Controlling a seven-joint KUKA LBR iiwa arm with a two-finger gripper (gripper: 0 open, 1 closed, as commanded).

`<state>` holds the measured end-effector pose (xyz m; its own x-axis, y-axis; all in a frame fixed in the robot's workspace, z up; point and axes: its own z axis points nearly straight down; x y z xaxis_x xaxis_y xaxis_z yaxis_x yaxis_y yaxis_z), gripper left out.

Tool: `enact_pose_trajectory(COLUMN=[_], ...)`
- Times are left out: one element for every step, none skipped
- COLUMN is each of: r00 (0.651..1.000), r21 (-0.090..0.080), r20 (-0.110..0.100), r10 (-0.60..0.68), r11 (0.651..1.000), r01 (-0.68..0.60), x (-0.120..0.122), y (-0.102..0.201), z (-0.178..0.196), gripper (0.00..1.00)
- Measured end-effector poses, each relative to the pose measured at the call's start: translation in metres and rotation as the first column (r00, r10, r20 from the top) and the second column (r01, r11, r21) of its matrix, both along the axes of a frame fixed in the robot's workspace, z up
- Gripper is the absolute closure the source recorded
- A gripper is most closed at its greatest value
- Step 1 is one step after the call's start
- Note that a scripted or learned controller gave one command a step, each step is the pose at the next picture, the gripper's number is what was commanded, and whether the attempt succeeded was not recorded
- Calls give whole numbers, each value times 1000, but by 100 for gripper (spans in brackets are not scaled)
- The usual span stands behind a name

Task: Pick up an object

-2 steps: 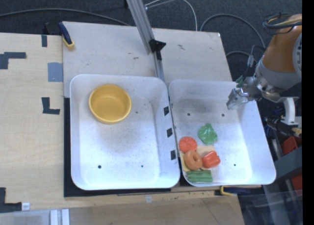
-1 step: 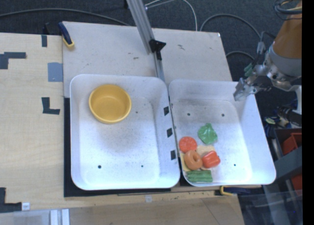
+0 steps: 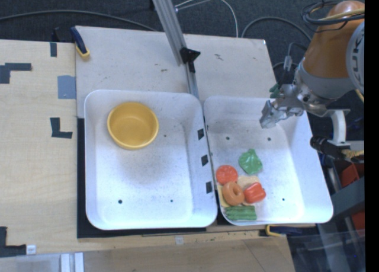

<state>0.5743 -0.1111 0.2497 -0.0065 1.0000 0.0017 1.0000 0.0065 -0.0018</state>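
Five small plastic toy foods cluster at the right white bin's near side, well apart from my gripper. I cannot tell its grip state.

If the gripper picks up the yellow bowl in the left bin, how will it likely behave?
The yellow bowl looks like thin plastic, so probably light and stiff. It stands upright on its base, so it should slide rather than roll if pushed. Its smooth curved wall may slip; pinching the rim seems safer.
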Motion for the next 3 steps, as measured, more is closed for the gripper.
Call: enact_pose_trajectory(r00=[1000, 1000, 1000], r21=[0, 0, 0], r20=[-1, 0, 0], r10=[0, 0, 3], r11=[1000, 1000, 1000], r01=[0, 0, -3], x=[3, -7, -13], y=[49, 98, 160], z=[-11, -7, -4], gripper=[100, 100, 100])
